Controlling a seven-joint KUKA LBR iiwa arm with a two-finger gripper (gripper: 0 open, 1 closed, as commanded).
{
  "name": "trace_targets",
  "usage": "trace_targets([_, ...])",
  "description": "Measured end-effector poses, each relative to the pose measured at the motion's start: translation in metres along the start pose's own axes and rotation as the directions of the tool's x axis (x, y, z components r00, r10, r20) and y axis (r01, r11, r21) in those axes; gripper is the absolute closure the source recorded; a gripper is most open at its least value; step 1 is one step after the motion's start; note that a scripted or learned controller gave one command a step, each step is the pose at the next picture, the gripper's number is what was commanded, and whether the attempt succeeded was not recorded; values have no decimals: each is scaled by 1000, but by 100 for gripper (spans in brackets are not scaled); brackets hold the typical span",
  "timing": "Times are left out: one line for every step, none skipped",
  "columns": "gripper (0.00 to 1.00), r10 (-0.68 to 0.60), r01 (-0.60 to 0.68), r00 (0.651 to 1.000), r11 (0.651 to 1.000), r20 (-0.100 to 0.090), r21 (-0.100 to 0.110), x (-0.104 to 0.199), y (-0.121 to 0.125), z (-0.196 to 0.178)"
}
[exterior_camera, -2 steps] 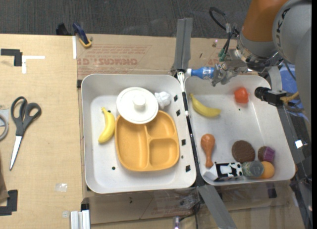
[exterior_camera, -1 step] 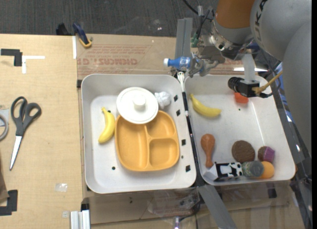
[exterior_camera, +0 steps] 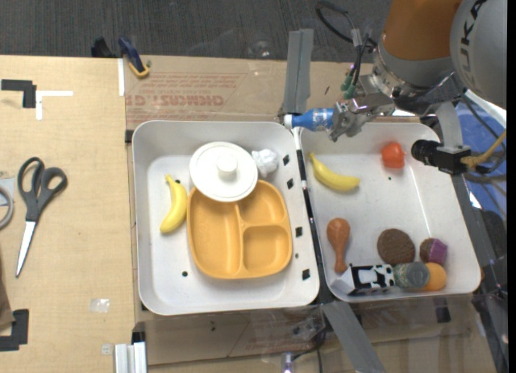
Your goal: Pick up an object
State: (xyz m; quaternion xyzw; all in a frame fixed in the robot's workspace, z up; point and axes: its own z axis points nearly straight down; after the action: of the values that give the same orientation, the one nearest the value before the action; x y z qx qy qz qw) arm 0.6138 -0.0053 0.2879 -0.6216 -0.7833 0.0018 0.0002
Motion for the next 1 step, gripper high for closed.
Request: trace_targets([100,-1,1,1000,1000,2,2,-1,0,-8])
